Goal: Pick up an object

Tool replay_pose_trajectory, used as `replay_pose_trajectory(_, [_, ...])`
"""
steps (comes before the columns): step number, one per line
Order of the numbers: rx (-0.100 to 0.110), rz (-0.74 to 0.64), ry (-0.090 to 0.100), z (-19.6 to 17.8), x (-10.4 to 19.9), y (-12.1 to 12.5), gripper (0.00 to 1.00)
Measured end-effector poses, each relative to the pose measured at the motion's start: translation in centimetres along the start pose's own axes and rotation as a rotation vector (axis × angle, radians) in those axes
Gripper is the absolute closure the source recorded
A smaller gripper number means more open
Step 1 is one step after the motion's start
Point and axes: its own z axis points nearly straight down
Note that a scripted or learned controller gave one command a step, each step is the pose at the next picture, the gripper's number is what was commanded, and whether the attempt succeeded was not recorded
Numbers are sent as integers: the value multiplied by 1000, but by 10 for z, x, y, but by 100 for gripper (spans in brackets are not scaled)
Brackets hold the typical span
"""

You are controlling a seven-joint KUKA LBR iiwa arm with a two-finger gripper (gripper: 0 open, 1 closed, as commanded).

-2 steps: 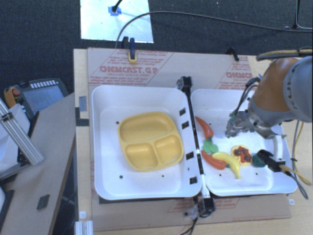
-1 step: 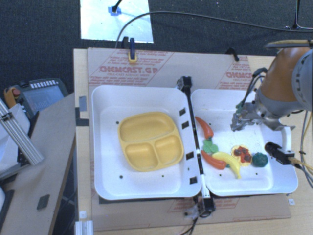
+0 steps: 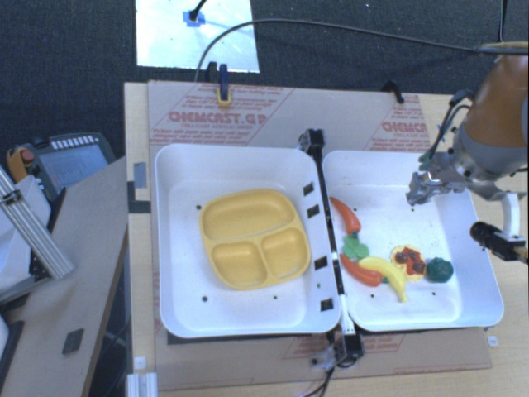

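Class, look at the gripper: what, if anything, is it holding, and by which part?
Nothing: the gripper hangs above bare floor of the right bin.

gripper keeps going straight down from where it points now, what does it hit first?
Most likely the bare white floor of the right bin. The gripper hangs over its upper part, apart from the toy food: the orange pepper lies to its left, the banana and broccoli nearer the camera. Depth is uncertain.

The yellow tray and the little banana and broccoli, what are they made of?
The yellow tray looks like moulded plastic: one even colour, rounded compartment walls, a soft sheen. The banana and broccoli seem to be toy food, probably plastic or rubber, with flat saturated colours; they are too small to tell which.
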Motion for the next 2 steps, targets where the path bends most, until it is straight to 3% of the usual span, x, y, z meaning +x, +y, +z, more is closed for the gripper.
replay_pose_trajectory(1, [3, -1, 1, -31, 0, 2, 100])
replay_pose_trajectory(2, [6, -5, 4, -25, 62, -11, 100])
